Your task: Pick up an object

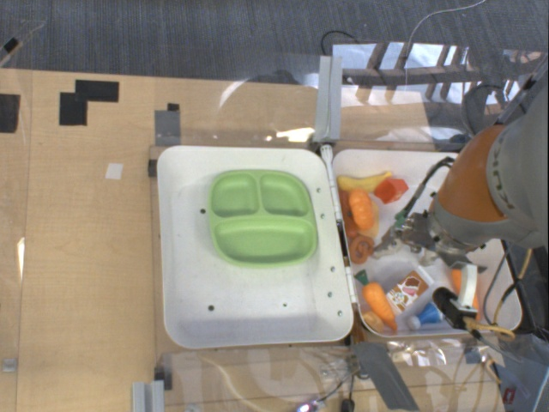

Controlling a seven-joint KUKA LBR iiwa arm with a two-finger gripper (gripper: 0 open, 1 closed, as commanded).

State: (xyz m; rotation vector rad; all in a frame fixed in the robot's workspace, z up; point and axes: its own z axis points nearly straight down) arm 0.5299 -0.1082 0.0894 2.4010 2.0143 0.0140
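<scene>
My gripper (418, 237) hangs over the middle of the right bin (412, 159), under the grey wrist and orange band. Several toy items lie in this bin. A yellow banana (364, 181) and a red block (390, 190) are at the far side. An orange carrot-like piece (363, 210) lies beside a brown ring (361, 249) at the left wall. Toward the near side sit another orange piece (377, 304), a small printed carton (408, 292) and a blue item (426, 318). The gripper is just right of the ring and above the carton.
The left bin (184, 316) holds a green divided plate (261, 216) near its centre. A metal divider (327, 110) stands behind the gap between the bins. Cables and a white-orange part (467, 285) hang at the right bin's near right corner.
</scene>
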